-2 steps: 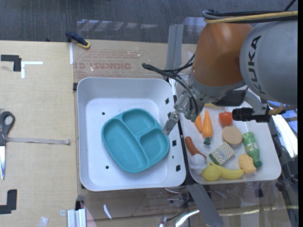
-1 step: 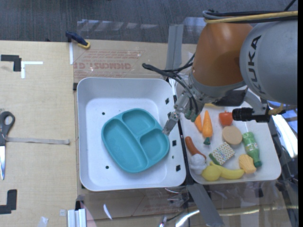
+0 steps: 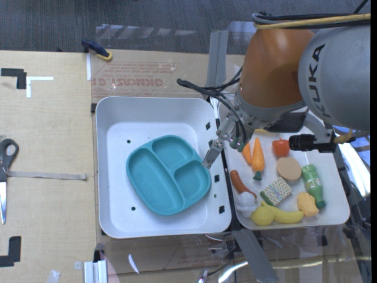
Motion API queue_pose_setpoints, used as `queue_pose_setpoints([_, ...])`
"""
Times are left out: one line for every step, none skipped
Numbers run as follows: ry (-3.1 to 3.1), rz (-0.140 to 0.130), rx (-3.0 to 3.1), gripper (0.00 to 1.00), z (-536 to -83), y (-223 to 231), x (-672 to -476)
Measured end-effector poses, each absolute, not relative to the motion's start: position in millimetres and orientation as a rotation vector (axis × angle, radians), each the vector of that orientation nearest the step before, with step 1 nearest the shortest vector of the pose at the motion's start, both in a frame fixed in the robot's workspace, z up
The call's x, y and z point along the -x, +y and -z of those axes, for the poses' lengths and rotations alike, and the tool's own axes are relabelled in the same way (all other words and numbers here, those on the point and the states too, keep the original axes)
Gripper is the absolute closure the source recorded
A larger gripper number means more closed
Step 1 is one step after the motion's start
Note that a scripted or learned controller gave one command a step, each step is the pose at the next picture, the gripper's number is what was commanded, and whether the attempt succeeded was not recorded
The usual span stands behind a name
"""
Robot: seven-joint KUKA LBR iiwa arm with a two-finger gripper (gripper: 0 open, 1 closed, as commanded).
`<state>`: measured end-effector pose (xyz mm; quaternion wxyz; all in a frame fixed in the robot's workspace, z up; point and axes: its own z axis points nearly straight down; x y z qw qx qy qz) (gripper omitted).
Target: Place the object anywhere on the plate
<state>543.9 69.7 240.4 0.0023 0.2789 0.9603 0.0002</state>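
Look first at the gripper (image 3: pixel 219 145): it hangs over the divide between the two bins, and one thin grey finger (image 3: pixel 211 155) slants down to the left so that its tip sits at the right rim of the blue plate (image 3: pixel 168 174). You cannot tell from this angle whether the jaws are spread or pressed together, and you can see nothing between them. Above it, the arm (image 3: pixel 294 58) comes in from the right, its orange band over the top of the right bin (image 3: pixel 339 208).

The plate lies in the left bin (image 3: pixel 112 175), tilted, with three compartments (one long, two smaller), and it carries nothing.

The play food sits in the right bin. Nearest the gripper you have a carrot (image 3: pixel 257 155) and a smaller orange piece (image 3: pixel 247 153) just beside it. A red tomato (image 3: pixel 281 147) lies further right, with a tan round slice (image 3: pixel 288 169) below it and a green bottle-shaped piece (image 3: pixel 313 184) beside that. Along the front you see a hot dog (image 3: pixel 241 183), a white lump (image 3: pixel 245 201), a speckled block (image 3: pixel 277 190), a banana (image 3: pixel 274 216) and a yellow-orange piece (image 3: pixel 307 204).

On the bench (image 3: pixel 47 158) to the left lie scissors (image 3: pixel 5 173).
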Motion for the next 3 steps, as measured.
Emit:
queue_pose_setpoints([3.013,-0.001,-0.875,0.00,-240.4,69.7,-543.9])
queue_pose_setpoints([3.013,-0.001,-0.875,0.00,-240.4,69.7,-543.9])
queue_pose_setpoints([3.013,-0.001,-0.875,0.00,-240.4,69.7,-543.9])
